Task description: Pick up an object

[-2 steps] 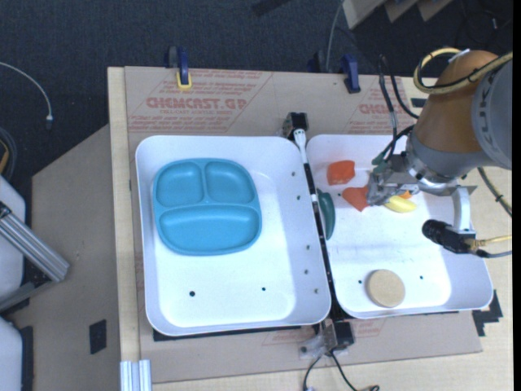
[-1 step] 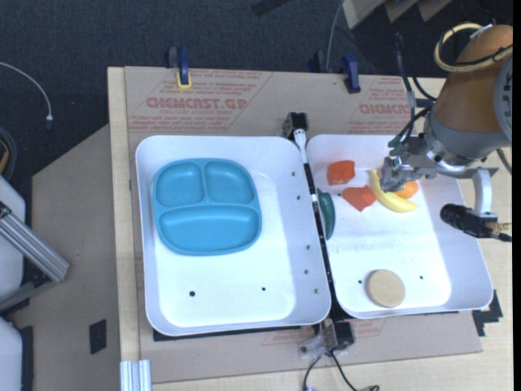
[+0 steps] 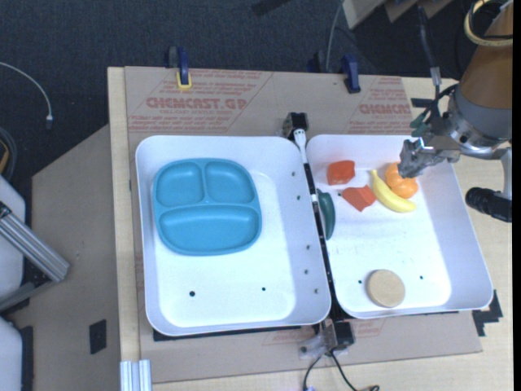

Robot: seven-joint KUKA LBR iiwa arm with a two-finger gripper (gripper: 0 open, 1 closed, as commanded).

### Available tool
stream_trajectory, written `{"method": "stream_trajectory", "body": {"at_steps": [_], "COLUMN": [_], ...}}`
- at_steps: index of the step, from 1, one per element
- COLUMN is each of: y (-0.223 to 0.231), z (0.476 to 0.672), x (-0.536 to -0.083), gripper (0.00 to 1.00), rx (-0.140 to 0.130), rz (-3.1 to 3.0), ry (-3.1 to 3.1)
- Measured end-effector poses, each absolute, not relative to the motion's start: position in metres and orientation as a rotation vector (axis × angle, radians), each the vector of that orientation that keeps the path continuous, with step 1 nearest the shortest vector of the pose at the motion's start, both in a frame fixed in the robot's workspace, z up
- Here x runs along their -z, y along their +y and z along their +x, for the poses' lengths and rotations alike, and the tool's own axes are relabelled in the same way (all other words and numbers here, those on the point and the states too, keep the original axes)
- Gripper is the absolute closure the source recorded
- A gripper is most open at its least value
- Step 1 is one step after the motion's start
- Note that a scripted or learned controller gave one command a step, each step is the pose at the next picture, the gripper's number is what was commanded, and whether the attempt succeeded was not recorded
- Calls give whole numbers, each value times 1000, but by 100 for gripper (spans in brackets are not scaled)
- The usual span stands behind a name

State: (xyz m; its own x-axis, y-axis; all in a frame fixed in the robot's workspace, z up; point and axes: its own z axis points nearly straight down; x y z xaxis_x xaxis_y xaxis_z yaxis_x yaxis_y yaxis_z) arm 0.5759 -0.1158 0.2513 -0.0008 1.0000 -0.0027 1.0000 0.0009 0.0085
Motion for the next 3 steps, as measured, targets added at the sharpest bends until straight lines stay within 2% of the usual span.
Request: {"method": "stream_trajectory", "body": {"at_steps": [1,3], "y": [-58,42], "z": [558,546], "x": [-248,-255], "gripper": [100,100], "rx": [1,-1], "rz": [2219,2216], "ry": [2229,2230]}}
